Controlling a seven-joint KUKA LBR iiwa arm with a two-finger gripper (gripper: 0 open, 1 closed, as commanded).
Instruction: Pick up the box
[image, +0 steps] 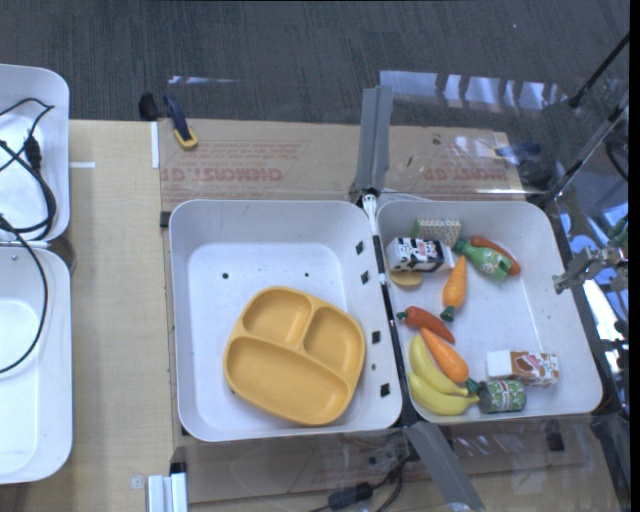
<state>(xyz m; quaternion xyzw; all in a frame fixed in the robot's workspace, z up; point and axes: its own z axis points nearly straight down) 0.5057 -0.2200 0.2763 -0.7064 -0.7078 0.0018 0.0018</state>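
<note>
a: where's the box (535, 367)?

b: from my feed, it's lying in the right bin (560, 262) at about five o'clock, touching a white block (500, 362), just above a green can (502, 396).

a: gripper?

b: can't tell its state. left bin (195, 300) holds a yellow plate (293, 354).

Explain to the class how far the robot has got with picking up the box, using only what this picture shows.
Nothing looks done yet. The box lies flat on the floor of the right bin, near its front right corner, beside a green can and the bananas. Nothing is in hand: no fingers are around the box. Everything is left: reaching in, closing on the box and lifting it.
</note>
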